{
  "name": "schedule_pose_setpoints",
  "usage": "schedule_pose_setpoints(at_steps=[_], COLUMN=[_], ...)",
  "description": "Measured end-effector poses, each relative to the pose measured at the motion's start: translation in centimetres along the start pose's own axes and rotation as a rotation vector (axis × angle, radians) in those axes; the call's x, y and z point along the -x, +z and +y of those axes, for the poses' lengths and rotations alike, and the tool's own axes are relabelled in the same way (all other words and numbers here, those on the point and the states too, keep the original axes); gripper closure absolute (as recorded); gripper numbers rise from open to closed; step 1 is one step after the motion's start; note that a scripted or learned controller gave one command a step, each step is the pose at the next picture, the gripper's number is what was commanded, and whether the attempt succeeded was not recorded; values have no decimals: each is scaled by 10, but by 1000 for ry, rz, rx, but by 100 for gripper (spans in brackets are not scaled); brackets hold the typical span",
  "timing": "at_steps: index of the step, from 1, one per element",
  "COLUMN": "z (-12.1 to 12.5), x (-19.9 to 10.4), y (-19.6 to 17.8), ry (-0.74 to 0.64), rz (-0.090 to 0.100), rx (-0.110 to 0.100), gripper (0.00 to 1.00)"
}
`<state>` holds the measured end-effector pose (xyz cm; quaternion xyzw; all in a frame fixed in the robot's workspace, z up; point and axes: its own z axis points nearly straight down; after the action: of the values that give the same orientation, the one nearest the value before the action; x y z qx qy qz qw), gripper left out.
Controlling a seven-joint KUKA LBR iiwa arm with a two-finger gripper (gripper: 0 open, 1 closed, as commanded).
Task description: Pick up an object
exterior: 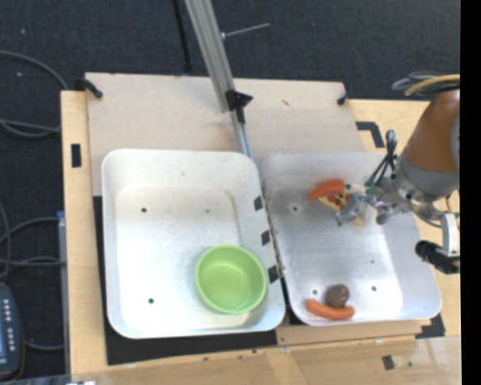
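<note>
My gripper (352,210) is low in the right bin (385,259), reaching in from the right, near the bin's upper middle. Just to its left lies an orange curved object (327,188) with a small yellow piece (333,201) below it; the gripper tip is next to the yellow piece, and I cannot tell whether they touch. At the right bin's front edge a brown round object (337,295) sits against an orange carrot-like piece (330,311). A green bowl (231,277) stands upright in the left bin (152,215), at its front right.
A slanted metal post (212,46) rises from behind the bins, between them. The arm's grey wrist and orange band (433,147) hang over the right bin's right side. Cables (8,95) lie on the dark floor at the left.
</note>
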<state>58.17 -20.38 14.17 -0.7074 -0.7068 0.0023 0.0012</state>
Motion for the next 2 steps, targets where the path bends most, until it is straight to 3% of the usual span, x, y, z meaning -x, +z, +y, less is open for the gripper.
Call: schedule_pose_setpoints(at_steps=[1, 2], z=[0, 1], x=[2, 2], y=[43, 29], ry=[1, 4], rz=[-1, -1], rx=[3, 10], gripper=[0, 100])
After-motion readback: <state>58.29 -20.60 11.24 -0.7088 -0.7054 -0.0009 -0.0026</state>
